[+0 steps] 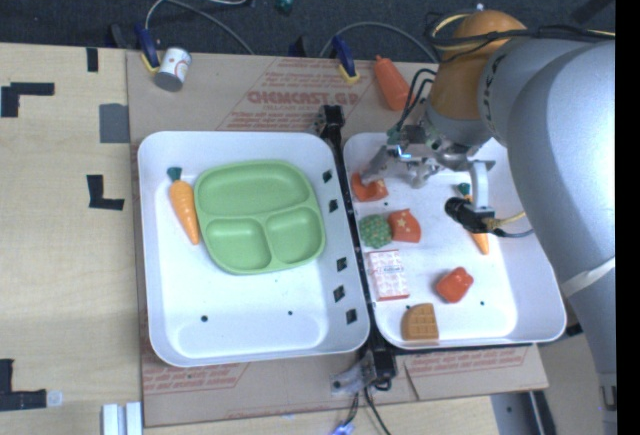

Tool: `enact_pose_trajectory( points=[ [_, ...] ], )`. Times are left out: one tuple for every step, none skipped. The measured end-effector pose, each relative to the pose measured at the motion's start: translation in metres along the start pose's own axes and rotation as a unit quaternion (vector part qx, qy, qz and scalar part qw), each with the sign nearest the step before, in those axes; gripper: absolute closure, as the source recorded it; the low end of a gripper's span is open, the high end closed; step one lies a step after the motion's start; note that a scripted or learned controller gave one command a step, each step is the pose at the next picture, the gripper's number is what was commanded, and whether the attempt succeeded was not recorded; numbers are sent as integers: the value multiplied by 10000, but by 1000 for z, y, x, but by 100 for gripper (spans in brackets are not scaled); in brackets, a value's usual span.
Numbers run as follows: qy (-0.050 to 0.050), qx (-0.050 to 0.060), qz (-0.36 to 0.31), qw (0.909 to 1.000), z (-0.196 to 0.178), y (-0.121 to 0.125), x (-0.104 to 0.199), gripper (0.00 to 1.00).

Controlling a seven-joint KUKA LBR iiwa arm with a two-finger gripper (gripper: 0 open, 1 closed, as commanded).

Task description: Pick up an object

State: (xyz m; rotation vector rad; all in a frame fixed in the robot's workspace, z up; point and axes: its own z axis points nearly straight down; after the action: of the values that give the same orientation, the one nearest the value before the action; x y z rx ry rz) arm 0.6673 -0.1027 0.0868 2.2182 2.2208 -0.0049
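— Where is the pincer?

— The pincer (392, 163) hangs over the far left part of the right shallow white bin (530, 308). It sits at the end of the grey arm (560, 123), which reaches in from the right.

— Apart or together?

— I cannot tell; the wrist covers too much of it from this slant.

— Which thing lies closest to it?

— A small red-orange plastic toy piece (368, 187). It lies on the bin floor close to the left wall, just to the near left of the pincer. I cannot tell whether the two touch.

— What else lies in that bin?

— On the near side of that piece, a round green knobbly toy (376, 230) lies just beside a red wedge-shaped toy (404, 224). Nearer still is a flat pink-and-white packet (387, 275), with a rounded red toy (454, 285) to its right. A brown waffle-like toy (420, 322) lies by the near rim. A small orange piece (481, 244) lies to the near right of the pincer, partly hidden.

— And the left shallow white bin (250, 333)?

— It holds a light green plastic plate (260, 218) with three compartments. An orange toy carrot with a green top (184, 208) lies just beside the plate's left edge.

— Anything outside the bins?

— An orange carrot-shaped toy (391, 83) lies on the cardboard just beyond the right bin's far rim. A small white can (173, 66) lies well off to the far left.
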Motion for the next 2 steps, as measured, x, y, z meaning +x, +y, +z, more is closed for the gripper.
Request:
enact_pose_trajectory(
  points=[
    [-8,4,5,10000,0,1,1,0],
    [12,-16,1,10000,-10,2,4,100]
  ],
)
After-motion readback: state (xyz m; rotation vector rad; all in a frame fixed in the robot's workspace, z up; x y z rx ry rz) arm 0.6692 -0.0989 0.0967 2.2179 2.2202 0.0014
